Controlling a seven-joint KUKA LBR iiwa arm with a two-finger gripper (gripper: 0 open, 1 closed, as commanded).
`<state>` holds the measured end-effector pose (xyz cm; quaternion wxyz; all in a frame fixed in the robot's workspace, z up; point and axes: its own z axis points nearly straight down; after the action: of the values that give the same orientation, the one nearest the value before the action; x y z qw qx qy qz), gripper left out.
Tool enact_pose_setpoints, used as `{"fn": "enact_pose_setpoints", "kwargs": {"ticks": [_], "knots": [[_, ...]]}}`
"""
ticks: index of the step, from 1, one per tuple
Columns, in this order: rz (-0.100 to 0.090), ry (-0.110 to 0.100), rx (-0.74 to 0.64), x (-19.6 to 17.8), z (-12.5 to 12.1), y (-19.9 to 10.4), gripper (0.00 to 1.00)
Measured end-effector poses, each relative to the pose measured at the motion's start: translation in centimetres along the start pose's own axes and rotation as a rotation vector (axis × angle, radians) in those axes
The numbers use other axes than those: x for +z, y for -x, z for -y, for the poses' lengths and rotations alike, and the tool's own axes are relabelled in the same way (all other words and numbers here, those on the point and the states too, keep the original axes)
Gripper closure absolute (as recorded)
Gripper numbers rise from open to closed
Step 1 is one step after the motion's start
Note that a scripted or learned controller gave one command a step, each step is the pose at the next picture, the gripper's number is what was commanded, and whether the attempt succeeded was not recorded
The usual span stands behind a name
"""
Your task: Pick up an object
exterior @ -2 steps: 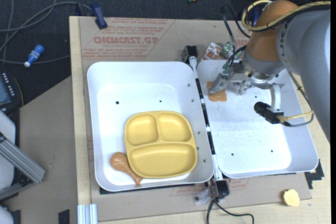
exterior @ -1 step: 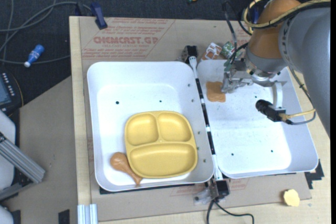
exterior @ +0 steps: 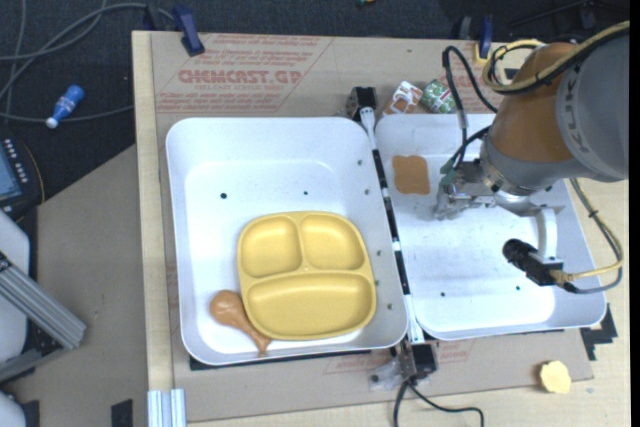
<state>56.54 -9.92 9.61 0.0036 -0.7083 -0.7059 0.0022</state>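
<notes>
The nearest candidate to the gripper (exterior: pixel 450 200) is a small brown square (exterior: pixel 410 175), lying flat in the right bin (exterior: pixel 480 310) near its upper left corner, close to the wall shared with the left bin (exterior: pixel 200 165). It sits just beside the gripper, up and to the left of it, and looks apart from the fingers rather than between them. Nothing shows in the gripper's grasp, and whether it is released or clenched I cannot tell, since the metal parts blur together under the wrist.

The arm (exterior: pixel 560 115) comes in from the right, its orange band above the right bin's upper half, with the gripper low over the bin floor. A black cable end (exterior: pixel 530 260) hangs below the wrist over the same bin.

In the left bin lies a yellow tray (exterior: pixel 305 275) with three compartments, filling the lower middle. A tan spoon-like piece (exterior: pixel 235 312) lies at the tray's lower left corner, touching or partly under its edge.

Judging by this, the pick is not done: no object is lifted or gripped. The arm seems to be at the reach or descent stage near the square. Left to do is to line up over a thing, close on it, and raise it clear. The square is thin and flat, so getting fingers under its edges may well fail.
</notes>
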Motion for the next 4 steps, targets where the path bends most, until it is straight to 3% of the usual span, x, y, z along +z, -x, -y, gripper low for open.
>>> {"fn": "enact_pose_setpoints", "kwargs": {"ticks": [2, 3, 4], "knots": [[0.002, 0.011, -0.001, -2.0, -0.4, -0.1, 1.00], [0.002, 0.010, -0.001, -2.0, -0.4, -0.1, 0.00], [0.004, 0.013, -0.006, 1.2, -7.6, 1.5, 0.00]]}}
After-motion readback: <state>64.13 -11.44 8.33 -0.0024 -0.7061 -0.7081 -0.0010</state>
